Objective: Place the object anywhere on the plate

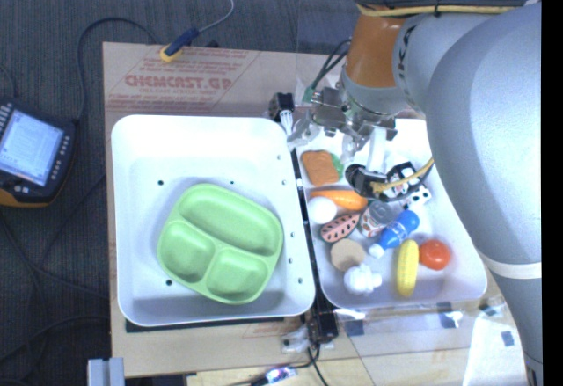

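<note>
— Far left, off the bench?

— Handheld screen on the floor, lit, trailing dark cables. Next to it, a brown board under both bins, with a yellow plug at its far edge.

— Then the left bin?

— White left bin, holding a green plate with three compartments. Lies flat, turned a little at an angle, nearer the near side of the bin.

— And to the right?

— Right bin, touching the left one along the middle seam and crowded with small toy foods. From its left side: an orange slice of toast at the far end, a carrot just nearer, a white egg touching the carrot, a sausage, a brown biscuit, a white lump nearest. Further right: a blue bottle, a yellow corn cob, a red tomato, a die.

— Which one for the plate?

— Cannot say; all of them in the right bin, well apart from the plate.

— Gripper?

— Gripper over the far end of the right bin, just beside the toast, below the orange band. Open or closed: impossible to tell. Nothing visibly held.

— Furthest right?

— Grey arm, large, covering the bin's right edge.
</note>
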`<state>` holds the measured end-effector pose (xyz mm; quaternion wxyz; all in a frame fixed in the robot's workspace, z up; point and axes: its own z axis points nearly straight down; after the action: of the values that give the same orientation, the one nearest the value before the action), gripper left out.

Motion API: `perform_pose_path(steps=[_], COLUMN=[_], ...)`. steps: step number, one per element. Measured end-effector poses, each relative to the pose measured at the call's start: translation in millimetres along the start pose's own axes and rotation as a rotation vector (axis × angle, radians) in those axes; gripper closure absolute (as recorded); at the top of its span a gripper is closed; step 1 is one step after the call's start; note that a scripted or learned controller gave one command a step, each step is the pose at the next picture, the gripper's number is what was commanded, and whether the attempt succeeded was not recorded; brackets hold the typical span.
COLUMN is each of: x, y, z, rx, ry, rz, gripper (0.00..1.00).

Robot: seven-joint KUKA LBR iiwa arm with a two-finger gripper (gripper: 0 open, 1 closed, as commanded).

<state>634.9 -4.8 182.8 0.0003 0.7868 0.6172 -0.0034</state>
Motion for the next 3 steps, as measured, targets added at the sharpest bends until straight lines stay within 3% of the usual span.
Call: perform_pose_path(steps=[3], x=[0.0], y=[0.0], z=[0.0], rx=[0.000], ry=[0.000], rz=[0.000], gripper=[0.00])
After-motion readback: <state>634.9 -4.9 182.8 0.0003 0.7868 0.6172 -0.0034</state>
